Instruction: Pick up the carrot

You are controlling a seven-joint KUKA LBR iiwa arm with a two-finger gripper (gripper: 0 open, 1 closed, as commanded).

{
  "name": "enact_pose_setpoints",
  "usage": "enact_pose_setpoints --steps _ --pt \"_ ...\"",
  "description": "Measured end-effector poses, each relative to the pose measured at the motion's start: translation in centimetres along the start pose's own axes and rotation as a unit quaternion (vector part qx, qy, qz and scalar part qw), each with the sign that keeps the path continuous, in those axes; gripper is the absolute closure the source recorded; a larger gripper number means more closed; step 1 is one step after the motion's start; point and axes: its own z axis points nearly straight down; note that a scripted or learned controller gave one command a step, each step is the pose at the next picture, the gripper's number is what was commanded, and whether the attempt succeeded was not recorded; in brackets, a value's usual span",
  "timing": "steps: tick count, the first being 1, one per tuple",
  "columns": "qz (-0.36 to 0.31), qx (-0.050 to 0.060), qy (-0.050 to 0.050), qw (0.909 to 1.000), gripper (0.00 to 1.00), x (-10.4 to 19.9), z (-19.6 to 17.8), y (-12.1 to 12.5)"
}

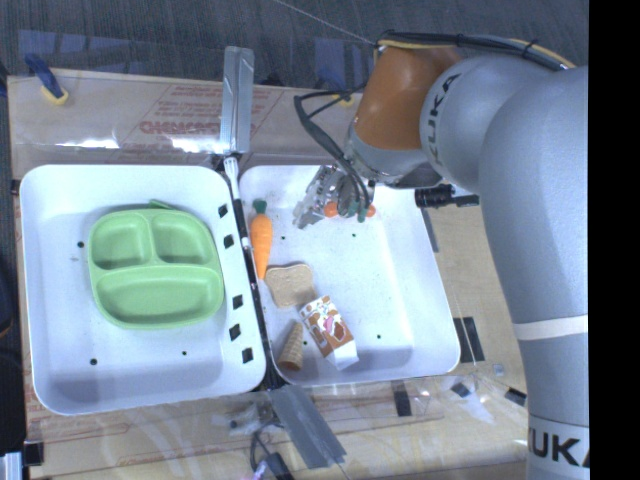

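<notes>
The carrot (261, 243), orange with a small green top, lies lengthwise against the left wall of the right bin (400, 268), its green end pointing to the back. My gripper (336, 202) hangs over the back part of the same bin, to the right of the carrot and apart from it. Small orange patches show by the gripper's tip, and I cannot make out what they are. The grey arm with its orange band covers the bin's back right corner.
In the right bin a slice of bread (289, 283) lies just in front of the carrot, with a small printed carton (328, 330) and a wafer cone (291, 346) nearer the front. The left bin (50, 298) holds a green divided plate (155, 268).
</notes>
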Motion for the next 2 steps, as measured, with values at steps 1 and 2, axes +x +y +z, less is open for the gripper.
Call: enact_pose_setpoints --steps 1,2 --pt "0.254 -0.001 -0.001 0.9672 1.00 3.1 -5.4 6.6" --pt "0.374 -0.002 -0.001 0.9276 1.00 7.7 -14.4 11.8"
